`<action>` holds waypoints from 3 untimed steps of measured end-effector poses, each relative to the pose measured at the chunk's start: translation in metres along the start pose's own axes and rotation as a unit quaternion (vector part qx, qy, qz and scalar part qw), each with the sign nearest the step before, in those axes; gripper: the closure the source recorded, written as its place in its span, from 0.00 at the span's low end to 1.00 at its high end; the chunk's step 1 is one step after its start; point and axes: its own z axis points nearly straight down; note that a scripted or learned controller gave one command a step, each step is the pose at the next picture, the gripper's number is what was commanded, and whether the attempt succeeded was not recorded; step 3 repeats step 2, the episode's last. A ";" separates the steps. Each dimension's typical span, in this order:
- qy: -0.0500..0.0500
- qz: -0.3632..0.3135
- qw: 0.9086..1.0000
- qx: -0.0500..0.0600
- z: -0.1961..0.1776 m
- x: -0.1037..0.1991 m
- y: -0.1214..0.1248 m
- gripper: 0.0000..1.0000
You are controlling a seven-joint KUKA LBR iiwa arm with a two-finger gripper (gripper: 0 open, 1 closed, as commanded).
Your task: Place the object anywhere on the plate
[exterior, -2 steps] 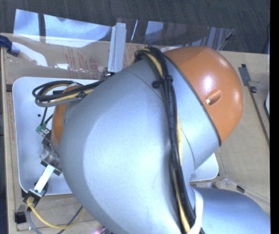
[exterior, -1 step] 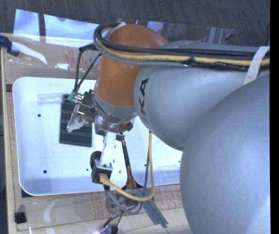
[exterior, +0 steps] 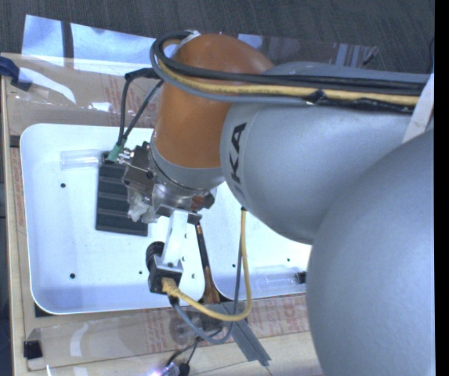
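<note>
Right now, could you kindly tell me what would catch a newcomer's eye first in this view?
The grey arm with its orange band dominates, looming over the white bin. Just beside its wrist, a black ribbed slab lies flat in that bin.

- Arm (exterior: 342, 210): broad, smooth, rounded grey shells with a soft sheen.
- Band (exterior: 197, 100): a glossy orange dome above the wrist.
- Letters (exterior: 236, 151): dark "KA" printed on the grey shell beside the band.
- Cables (exterior: 302, 91): a black and yellow bundle across the band and along the arm.
- Wrist (exterior: 169, 182): a bare-metal ring, with a thin black wire ending in a green plug (exterior: 118, 153).
</note>
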 end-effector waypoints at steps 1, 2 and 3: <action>-0.001 0.164 0.986 -0.001 0.041 0.074 -0.031 1.00; 0.001 0.022 1.000 -0.003 0.069 0.023 -0.008 1.00; 0.001 0.022 1.000 -0.003 0.069 0.023 -0.008 1.00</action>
